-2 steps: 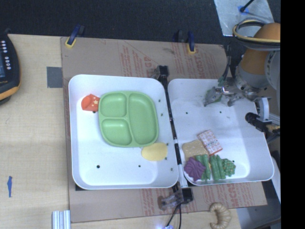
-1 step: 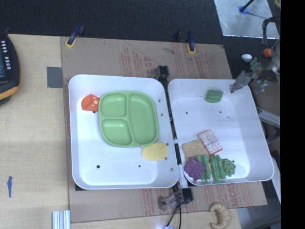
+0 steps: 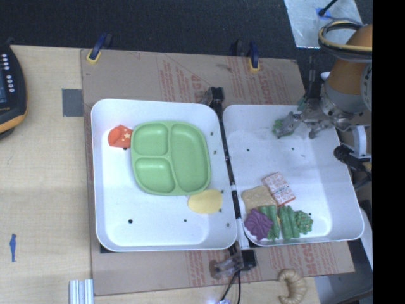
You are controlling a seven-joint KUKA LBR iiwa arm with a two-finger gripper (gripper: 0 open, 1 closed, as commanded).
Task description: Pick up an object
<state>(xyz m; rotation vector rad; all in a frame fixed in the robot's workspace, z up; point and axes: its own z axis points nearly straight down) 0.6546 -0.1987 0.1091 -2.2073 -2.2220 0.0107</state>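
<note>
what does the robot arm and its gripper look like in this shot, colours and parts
The arm enters at the right as a rounded body with an orange band above a grey wrist section. A yellow-and-black ringed cable loops over its top. Below the wrist sits a dark metallic gripper with thin grey fingers and small brackets. No lettering is readable.

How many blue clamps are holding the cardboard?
2. One blue clamp grips the cardboard's far edge at its left corner; the other sits further right. More may be hidden.
</note>
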